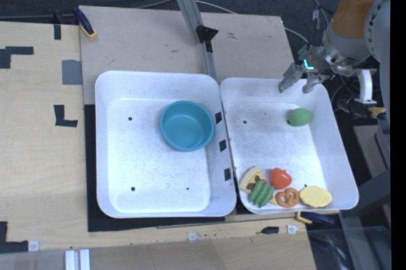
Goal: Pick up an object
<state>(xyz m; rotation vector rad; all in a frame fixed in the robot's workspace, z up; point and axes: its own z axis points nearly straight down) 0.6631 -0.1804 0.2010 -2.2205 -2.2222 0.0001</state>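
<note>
Green rounded object (299, 116), matte, in right bin (330, 135) toward 1 o'clock. Gripper (298, 85) just above it, fingers spread, empty. Left bin (114, 135): blue bowl (186, 125), centre.

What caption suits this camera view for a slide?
Open gripper hovers over the right bin near a green object; blue bowl sits in the left bin.

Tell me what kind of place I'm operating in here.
Probably a robotics lab bench set up for pick trials: two white bins side by side, a blue bowl in the left one, toy food in the right, and the gripper hanging open above the right bin's far edge.
</note>
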